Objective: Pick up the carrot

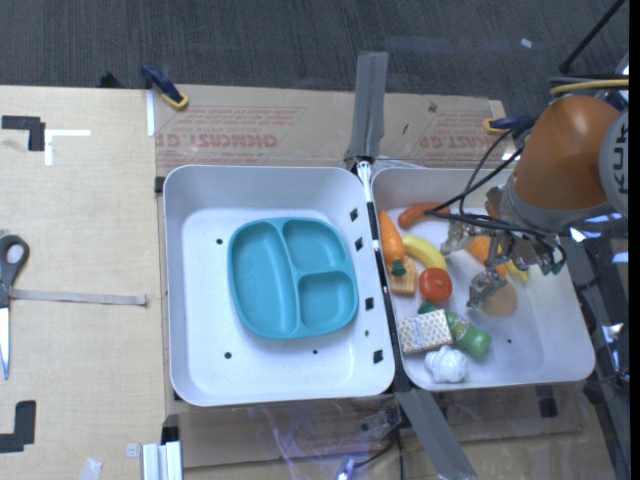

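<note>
The tool (pixel 488 276) is hovering at the frame's right over the right bin (pixel 560 358); its grip state cannot be told. The carrot (pixel 390 236) is lying near that bin's left wall.

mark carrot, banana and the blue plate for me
carrot (pixel 389 235): camera view, mid-body of the orange root by the right bin's left wall.
banana (pixel 424 251): camera view, middle of the yellow curve.
blue plate (pixel 262 268): camera view, floor of its large left compartment, in the left bin.
</note>
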`<state>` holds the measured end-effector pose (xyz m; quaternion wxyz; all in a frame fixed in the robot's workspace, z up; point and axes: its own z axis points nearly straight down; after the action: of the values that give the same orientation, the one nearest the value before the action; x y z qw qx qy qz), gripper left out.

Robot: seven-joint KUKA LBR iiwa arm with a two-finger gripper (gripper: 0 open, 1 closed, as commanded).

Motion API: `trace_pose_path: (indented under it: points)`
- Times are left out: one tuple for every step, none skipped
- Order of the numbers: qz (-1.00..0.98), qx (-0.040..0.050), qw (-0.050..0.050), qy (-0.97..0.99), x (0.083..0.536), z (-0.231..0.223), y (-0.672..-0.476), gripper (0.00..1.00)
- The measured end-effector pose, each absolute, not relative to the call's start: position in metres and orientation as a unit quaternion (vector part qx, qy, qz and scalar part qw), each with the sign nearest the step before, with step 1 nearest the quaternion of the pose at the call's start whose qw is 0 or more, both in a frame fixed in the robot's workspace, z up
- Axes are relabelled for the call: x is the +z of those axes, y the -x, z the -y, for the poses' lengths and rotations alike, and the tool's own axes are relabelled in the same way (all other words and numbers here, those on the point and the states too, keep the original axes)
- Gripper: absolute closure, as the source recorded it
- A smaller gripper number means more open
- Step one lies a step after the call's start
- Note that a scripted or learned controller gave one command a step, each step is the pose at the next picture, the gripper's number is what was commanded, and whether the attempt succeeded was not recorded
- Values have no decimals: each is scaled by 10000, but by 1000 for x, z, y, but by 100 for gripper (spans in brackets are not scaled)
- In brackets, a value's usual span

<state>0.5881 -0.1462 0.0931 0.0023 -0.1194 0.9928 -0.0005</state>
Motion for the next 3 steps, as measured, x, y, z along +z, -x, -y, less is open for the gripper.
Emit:
trace_pose_path:
  points:
    - [-9927, -14, 46, 1208, 103, 145, -590, 100]
    - [-9927, -12, 46, 1207, 103, 145, -590, 0]
    - [-9925, -22, 71, 1218, 114, 144, -592, 100]
